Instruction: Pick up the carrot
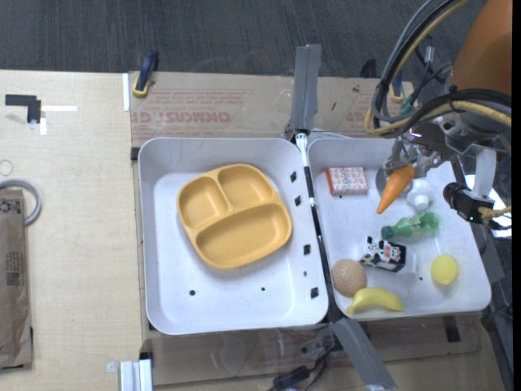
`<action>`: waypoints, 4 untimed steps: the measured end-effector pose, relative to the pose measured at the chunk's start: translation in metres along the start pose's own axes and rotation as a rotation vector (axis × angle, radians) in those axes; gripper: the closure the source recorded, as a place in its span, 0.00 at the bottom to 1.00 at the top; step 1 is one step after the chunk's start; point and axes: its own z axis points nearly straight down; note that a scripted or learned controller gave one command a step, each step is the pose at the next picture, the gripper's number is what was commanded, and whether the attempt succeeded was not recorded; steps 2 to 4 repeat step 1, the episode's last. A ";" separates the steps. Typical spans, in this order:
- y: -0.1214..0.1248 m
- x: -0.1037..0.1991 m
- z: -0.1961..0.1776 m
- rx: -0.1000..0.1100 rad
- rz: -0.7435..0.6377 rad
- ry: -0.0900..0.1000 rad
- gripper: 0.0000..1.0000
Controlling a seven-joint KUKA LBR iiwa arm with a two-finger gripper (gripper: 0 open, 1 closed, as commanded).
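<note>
Pale wood worktop (65, 243) carried the lot, and on it sat two shallow white bins side by side. And the left bin (163, 300) held just a yellow divided plate (234, 215), lying flat near its middle, well apart from any action. Over to the right bin (472, 296), where everything was crowded together! The grey arm (480, 47) reached in from the right, cables looping above it, and its gripper (407, 160) hung over the bin's far side.

Right there was the carrot (393, 187), orange and tapering, tilted with its thick end up at the jaws and its tip pointing down toward the bin floor. That slant suggested it was hanging from the top rather than lying flat, but whether the jaws were clenched on it or merely touching, I could not tell; the wrist hid them.

Around it: a red-and-white box (347, 180) just to the left, a green bottle (410, 227) just below, a banana (375, 301) near the front wall beside a brownish round fruit (348, 276), a lemon (444, 270) toward the right, and a small black-and-white toy (384, 255) between them. In my judgement the lift was either just underway or about to be tested.
</note>
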 end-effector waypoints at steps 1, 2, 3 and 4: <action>0.018 -0.043 0.131 0.001 -0.073 0.001 1.00; 0.018 -0.043 0.131 0.001 -0.073 0.001 1.00; 0.018 -0.043 0.131 0.001 -0.073 0.001 1.00; 0.018 -0.043 0.131 0.001 -0.073 0.001 1.00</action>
